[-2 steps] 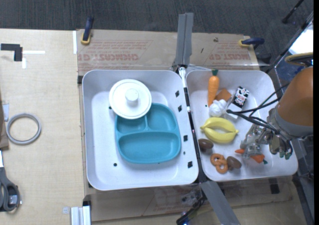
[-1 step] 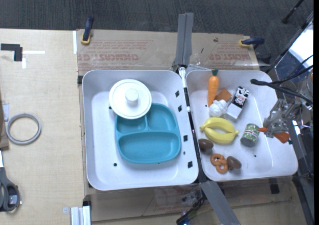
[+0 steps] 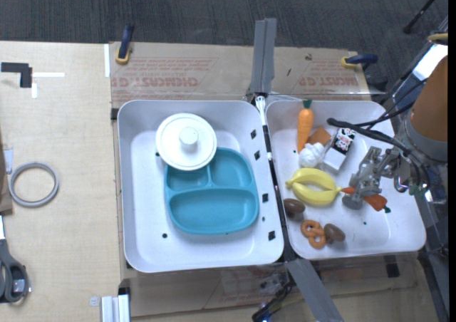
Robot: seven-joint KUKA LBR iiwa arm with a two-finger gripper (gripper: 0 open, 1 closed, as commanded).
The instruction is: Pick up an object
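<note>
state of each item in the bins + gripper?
white lid: knob up, resting on tray's upper-left corner
blue tray: flat in left bin, compartments bare
carrot: lying loose, right bin
bananas: lying loose
pretzel: lying flat
gripper: low in right bin, grip unclear

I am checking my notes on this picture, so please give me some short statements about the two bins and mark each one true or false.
1. The blue divided tray lies in the left bin. True.
2. The white round lid sits in the right bin. False: it rests on the blue tray's upper left part, in the left bin.
3. The carrot lies near the right bin's far edge. True.
4. The banana is in the left bin. False: it lies in the right bin, beside the gripper.
5. A pretzel lies near the right bin's front edge. True.
</note>
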